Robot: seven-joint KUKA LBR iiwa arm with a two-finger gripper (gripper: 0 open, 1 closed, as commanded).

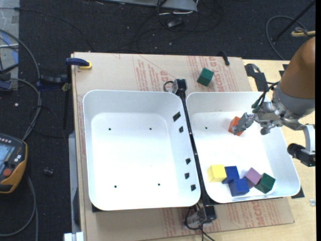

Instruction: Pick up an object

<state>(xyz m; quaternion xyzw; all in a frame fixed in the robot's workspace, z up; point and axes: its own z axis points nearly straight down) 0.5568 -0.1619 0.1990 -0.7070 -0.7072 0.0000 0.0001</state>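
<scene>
The left bin [100, 104] sits on the tabletop [125, 67], touching the right bin [288, 157] along its inner edge. Beyond the bins, a green cube [205, 77] rests on the tabletop. Above the right bin, the tool [243, 123] grips an orange block [235, 125] between closed fingers. Along that bin's near edge lie a yellow cube [217, 172], two blue cubes [235, 181], a purple cube [253, 175] and a dark green cube [265, 183], bunched together.
</scene>
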